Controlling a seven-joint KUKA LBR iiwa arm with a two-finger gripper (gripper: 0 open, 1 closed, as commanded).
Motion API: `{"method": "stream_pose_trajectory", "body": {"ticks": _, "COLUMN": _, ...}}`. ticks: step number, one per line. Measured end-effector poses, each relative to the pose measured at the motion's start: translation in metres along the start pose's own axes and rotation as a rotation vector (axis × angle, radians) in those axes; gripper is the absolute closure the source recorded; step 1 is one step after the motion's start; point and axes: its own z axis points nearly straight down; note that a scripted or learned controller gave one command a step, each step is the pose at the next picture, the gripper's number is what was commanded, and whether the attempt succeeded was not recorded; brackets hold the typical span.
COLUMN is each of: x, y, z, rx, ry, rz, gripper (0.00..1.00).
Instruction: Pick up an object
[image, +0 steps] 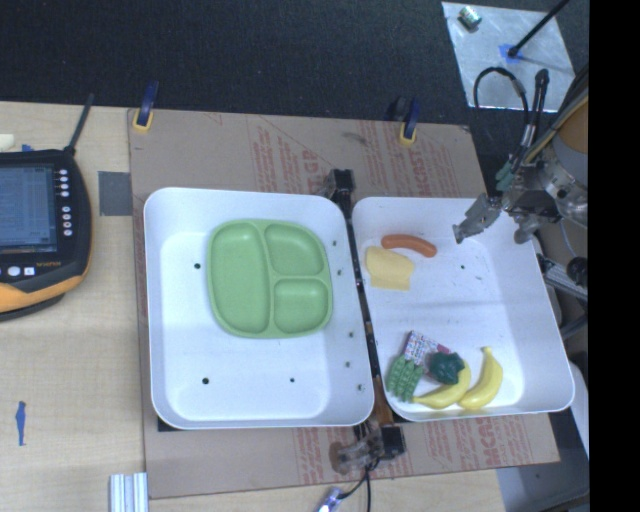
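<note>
Overhead cam: grey two-finger gripper (497, 226) hangs over the upper right corner of the right-hand shallow white bin (520, 300), fingers spread apart w/ nothing between them. So the pick hasn't happened yet, I'd say; approach, close & lift are all left to do.

Likely targets all sit in that right bin. Nearest the gripper: small orange-red toy sausage (409, 245), lying flat, near the bin's top left. Just below it, maybe touching, a pale yellow block like a cheese wedge (389, 269). Down by the lower edge, well apart from the gripper: two yellow plastic bananas (470, 385) curved side by side, plus a green knobbly toy (404, 376) & a dark green broccoli-like piece (446, 367) jammed together on a small printed packet (420, 346).

Left-hand white bin (170, 300) holds a light green divided plastic plate (269, 277), three compartments, lying flat.
</note>
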Motion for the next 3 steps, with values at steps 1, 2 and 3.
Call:
{"method": "stream_pose_trajectory", "body": {"ticks": 1, "x": -0.008, "y": 0.048, "z": 0.083, "rx": 0.003, "ry": -0.001, "rz": -0.003, "gripper": 0.00}}
{"method": "stream_pose_trajectory", "body": {"ticks": 2, "x": 0.002, "y": 0.078, "z": 0.190, "rx": 0.001, "ry": -0.001, "rz": -0.002, "gripper": 0.00}}
{"method": "stream_pose_trajectory", "body": {"ticks": 3, "x": 0.030, "y": 0.077, "z": 0.189, "rx": 0.004, "ry": 0.000, "rz": -0.003, "gripper": 0.00}}
